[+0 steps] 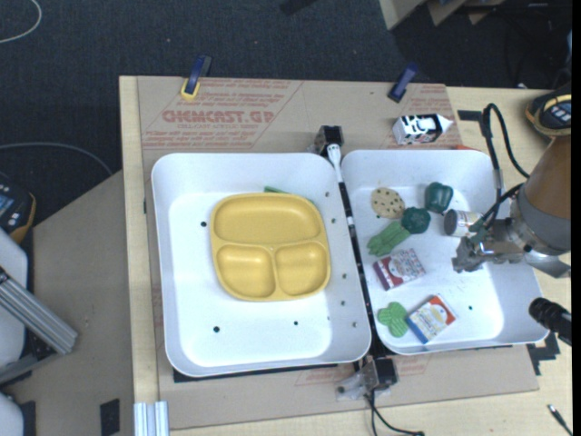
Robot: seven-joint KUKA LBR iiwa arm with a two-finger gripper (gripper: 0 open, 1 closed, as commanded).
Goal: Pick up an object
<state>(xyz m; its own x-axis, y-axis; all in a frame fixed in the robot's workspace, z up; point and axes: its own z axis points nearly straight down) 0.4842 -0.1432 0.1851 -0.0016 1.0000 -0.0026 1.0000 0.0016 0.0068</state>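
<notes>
Where the arm reaches in, claw low over right bin

Yellow divided plate, white bins, brown speckled cookie, green toys, perhaps red-and-white packet.

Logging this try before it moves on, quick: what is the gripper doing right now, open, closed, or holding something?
Gripper: cannot be told from this view; it sits low over the right bin, with nothing visibly held.
</notes>
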